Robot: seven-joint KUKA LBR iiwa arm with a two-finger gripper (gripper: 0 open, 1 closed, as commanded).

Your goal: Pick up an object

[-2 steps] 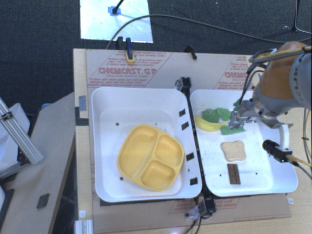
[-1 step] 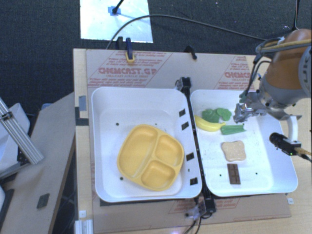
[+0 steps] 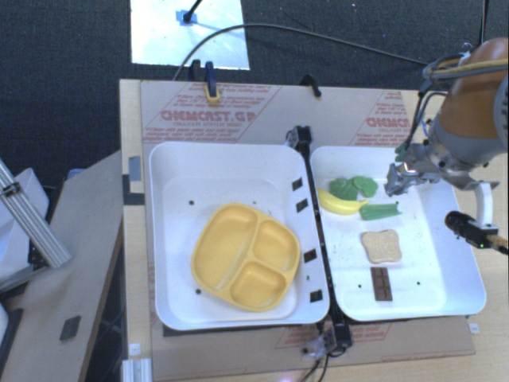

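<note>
From the camera view we see the gripper (image 3: 398, 180) hanging over the far side of the right bin (image 3: 461, 293), just beside a ruffled green leaf (image 3: 353, 187); we cannot tell how it is set or whether it has hold of anything. Near it lie a smooth curved yellow banana (image 3: 339, 204), a flat green pod (image 3: 379, 211), a grainy tan slice of bread (image 3: 382, 247) and a ridged brown chocolate bar (image 3: 382, 284). The left bin (image 3: 171, 213), glossy white like its twin, bears a rounded yellow plastic tray (image 3: 245, 256) moulded into three compartments.
</note>
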